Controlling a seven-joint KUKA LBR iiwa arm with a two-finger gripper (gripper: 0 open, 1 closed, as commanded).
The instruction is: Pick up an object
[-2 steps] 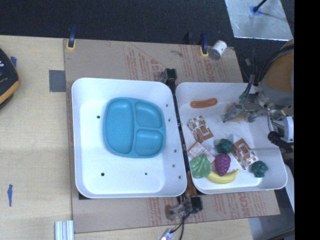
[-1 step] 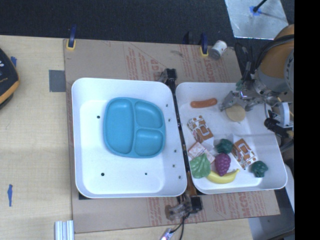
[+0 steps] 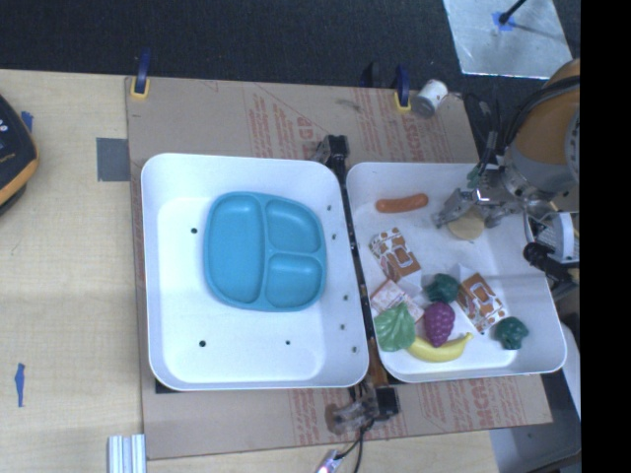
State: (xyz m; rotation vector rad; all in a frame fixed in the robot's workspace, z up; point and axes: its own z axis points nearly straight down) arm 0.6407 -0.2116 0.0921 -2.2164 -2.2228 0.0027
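My gripper (image 3: 475,205) hangs low over the upper right part of the right bin (image 3: 532,363). A beige, rounded object (image 3: 466,229) lies just below and in front of it, partly covered by it; whether they touch I cannot tell. The same bin holds an orange sausage (image 3: 402,203), two brown-and-white patterned blocks (image 3: 394,252) (image 3: 481,302), a pink-wrapped piece (image 3: 394,294), a green leaf (image 3: 393,329), purple grapes (image 3: 439,320), a banana (image 3: 441,349) and two dark green broccoli pieces (image 3: 442,287) (image 3: 511,333).
The left bin (image 3: 173,353) holds a blue divided plate (image 3: 264,249). The arm's grey and orange body (image 3: 547,136) comes in over the right bin's upper right corner. A dark divider with clamps (image 3: 353,264) runs between the bins.
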